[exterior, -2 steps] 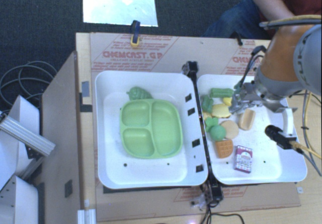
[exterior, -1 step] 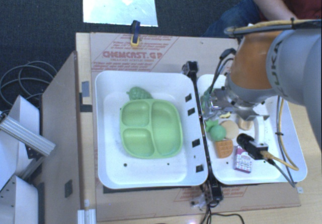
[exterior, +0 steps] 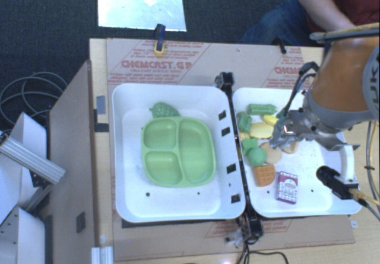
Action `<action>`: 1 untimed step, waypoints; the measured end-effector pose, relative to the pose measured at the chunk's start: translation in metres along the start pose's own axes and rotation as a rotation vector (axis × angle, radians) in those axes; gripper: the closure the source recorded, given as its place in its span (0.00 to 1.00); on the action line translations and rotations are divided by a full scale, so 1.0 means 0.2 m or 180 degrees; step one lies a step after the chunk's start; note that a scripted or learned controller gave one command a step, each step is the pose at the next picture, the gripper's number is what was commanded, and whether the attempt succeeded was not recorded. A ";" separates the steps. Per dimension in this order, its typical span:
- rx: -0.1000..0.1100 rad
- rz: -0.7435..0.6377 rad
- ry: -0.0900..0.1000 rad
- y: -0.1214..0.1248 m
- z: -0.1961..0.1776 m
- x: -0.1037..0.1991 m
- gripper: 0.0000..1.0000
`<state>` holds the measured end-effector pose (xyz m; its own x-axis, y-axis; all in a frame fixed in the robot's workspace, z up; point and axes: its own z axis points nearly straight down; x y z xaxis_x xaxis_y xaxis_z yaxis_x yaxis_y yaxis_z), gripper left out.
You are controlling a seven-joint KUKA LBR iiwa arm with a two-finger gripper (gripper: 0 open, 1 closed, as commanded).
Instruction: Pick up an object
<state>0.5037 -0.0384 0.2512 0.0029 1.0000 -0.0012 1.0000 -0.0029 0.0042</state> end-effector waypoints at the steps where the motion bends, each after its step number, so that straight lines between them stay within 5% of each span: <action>1: -0.0009 -0.0056 0.0015 -0.01 -0.24 0.52 1.00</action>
<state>0.5010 0.0650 0.3000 -0.0146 0.9999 0.0034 0.9999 0.0146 0.0070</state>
